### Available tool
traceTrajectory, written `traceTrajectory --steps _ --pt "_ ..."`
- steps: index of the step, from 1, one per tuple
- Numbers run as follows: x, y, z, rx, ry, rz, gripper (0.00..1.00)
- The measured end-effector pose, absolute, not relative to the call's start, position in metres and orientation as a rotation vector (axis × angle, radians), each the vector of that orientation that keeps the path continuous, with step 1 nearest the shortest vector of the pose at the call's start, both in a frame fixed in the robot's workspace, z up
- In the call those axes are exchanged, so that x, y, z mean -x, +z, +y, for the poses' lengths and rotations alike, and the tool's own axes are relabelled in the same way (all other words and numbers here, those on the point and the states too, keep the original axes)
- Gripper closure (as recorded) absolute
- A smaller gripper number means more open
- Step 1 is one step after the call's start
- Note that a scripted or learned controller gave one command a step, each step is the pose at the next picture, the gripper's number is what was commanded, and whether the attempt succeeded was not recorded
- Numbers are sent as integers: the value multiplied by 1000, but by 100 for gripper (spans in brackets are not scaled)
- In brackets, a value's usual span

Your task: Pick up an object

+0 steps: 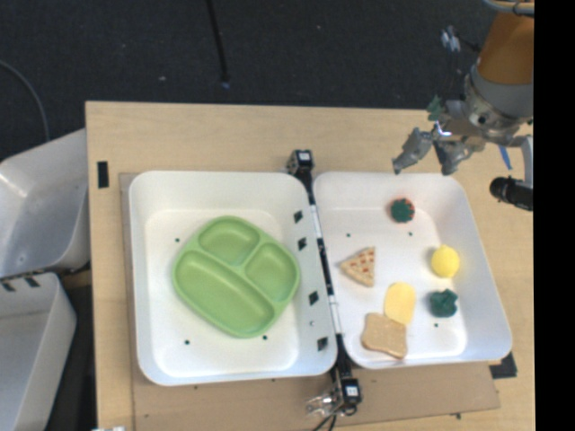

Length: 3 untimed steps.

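Since nothing has been picked up yet, the job is only at its start. The table [108, 142] carries two white bins; the left bin [144, 348] has a green plate [235, 277], and the right bin [476, 330] holds small toy foods. The claw [433, 153] hangs over that bin's far edge with its fingers apart and bare. Next it should come down over one toy (the nearest is the dark round berry [402, 210], red and green, by the far wall).
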State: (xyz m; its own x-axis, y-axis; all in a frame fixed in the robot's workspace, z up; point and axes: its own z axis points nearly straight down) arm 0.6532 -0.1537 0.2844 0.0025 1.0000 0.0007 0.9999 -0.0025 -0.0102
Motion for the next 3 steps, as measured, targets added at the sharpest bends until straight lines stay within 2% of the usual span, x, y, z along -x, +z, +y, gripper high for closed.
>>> traceTrajectory --steps 1,3 --pt "-655 292 -153 2223 -2 -2223 0" --pt "-648 192 -145 2223 4 -2218 0"
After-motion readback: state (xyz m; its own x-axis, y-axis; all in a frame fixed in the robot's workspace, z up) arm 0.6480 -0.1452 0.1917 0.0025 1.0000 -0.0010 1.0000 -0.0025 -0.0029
